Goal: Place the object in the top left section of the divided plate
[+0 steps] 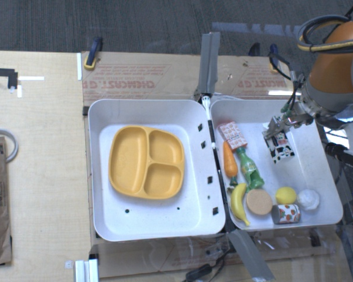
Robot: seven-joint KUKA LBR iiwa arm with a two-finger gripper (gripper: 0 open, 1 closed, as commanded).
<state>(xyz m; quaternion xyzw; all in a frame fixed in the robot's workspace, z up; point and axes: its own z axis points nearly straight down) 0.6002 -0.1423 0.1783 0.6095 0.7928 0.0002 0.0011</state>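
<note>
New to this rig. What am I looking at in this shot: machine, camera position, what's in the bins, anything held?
One fixed camera looks down at a slant on a bench with two shallow white bins. The grey and orange robot arm reaches in from the right; its gripper hangs over the right bin, and nothing shows between its fingers. The left bin holds a yellow divided plate, the target. In the right bin lie a carrot, a green bottle, a banana, a lemon, a red packet and a small can.
</note>
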